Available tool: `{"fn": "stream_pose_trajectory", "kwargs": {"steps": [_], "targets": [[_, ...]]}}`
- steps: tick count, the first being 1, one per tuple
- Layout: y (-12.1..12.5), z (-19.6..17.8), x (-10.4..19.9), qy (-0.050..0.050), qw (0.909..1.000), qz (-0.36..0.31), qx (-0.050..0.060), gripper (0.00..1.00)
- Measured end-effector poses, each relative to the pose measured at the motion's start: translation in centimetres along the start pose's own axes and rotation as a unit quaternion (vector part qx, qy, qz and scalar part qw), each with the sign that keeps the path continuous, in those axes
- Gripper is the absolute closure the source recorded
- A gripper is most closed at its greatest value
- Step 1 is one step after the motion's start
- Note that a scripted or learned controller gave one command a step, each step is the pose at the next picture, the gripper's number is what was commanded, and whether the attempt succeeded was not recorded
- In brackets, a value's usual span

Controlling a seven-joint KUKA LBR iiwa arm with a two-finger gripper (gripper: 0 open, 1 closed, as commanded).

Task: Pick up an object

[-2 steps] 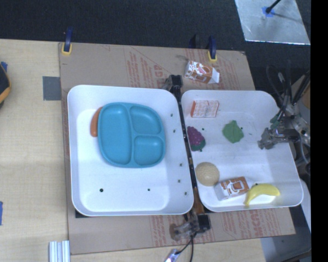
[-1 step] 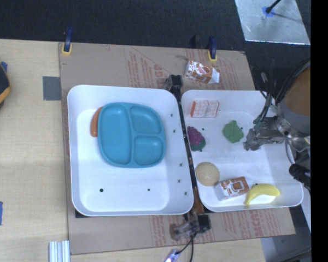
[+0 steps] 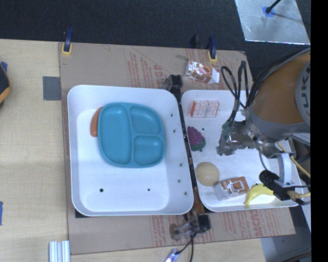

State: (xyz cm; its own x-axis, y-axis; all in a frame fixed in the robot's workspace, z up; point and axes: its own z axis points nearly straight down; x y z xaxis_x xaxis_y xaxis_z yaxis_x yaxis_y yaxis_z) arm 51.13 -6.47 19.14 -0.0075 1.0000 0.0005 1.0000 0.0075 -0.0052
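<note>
My gripper [image 3: 227, 145] hangs over the middle of the right bin [image 3: 236, 205], under the grey and orange arm. Left of it lies a purple bunch of grapes [image 3: 195, 137]. A beige ball [image 3: 207, 173] sits at the bin's lower left, with a small orange and white carton [image 3: 233, 187] beside it. A yellow banana [image 3: 259, 195] lies at the bin's front right. A white and orange box [image 3: 204, 108] rests at the bin's far end. Nothing shows between the gripper and these objects.
The left bin [image 3: 120, 201] holds a blue divided plate [image 3: 132, 134] with an orange item [image 3: 93, 123] poking out at its left edge. A small packet [image 3: 201, 72] lies on the cardboard behind the right bin. Cables run along the arm.
</note>
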Motion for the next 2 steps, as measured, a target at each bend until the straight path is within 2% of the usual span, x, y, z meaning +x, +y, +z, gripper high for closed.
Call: {"fn": "stream_pose_trajectory", "kwargs": {"steps": [1,2], "targets": [[0.2,0.0,7.0,-0.001,1.0000,0.000,0.000,1.00],[2.8,0.0,0.7,-0.001,1.0000,0.003,-0.001,1.00]]}}
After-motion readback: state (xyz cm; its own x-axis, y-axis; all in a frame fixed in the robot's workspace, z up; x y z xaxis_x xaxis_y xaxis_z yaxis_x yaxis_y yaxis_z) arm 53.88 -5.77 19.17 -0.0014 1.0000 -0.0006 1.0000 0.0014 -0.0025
